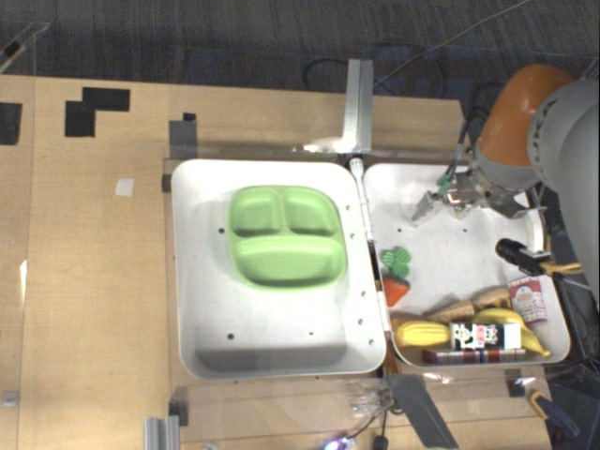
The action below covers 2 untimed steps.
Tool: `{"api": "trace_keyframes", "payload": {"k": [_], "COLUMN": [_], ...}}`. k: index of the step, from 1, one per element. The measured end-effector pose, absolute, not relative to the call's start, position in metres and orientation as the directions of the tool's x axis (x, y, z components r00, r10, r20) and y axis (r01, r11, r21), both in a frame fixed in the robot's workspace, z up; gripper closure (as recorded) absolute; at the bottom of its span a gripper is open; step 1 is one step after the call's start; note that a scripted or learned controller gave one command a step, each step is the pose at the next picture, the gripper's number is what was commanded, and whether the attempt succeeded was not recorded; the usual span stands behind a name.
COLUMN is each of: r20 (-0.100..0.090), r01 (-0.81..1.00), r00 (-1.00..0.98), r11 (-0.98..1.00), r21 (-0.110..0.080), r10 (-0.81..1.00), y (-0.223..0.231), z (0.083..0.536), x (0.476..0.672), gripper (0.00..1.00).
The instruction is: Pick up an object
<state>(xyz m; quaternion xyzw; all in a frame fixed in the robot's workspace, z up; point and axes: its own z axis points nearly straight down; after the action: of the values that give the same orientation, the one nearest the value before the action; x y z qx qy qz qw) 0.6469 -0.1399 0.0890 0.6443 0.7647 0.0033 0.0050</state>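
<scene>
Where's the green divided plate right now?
In the camera view, the green divided plate lies in the left bin, toward its upper middle, across the divider from the toy carrot in the right bin.

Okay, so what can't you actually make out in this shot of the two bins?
- The tool, camera view: too small and blurred to tell what state it is in.
- Items heaped along the right bin's near wall, by the banana: they overlap, so their outlines merge.
- The small carton's label: too small to read.
- The arm: cut off by the right edge.
</scene>
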Motion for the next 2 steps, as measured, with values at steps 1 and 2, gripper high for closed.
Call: {"api": "trace_keyframes", "payload": {"k": [1,2], "r20": [-0.005,-0.003], "r01": [0.96,0.958], "r00": [-0.279,-0.288], "r11": [0.279,0.288], "r21": [0.004,0.011], "r10": [0.96,0.958], "y": [-0.097,-0.097], "z": [0.089,0.09], "x": [0.67,0.624], "gripper": [0.0,0.0]}}
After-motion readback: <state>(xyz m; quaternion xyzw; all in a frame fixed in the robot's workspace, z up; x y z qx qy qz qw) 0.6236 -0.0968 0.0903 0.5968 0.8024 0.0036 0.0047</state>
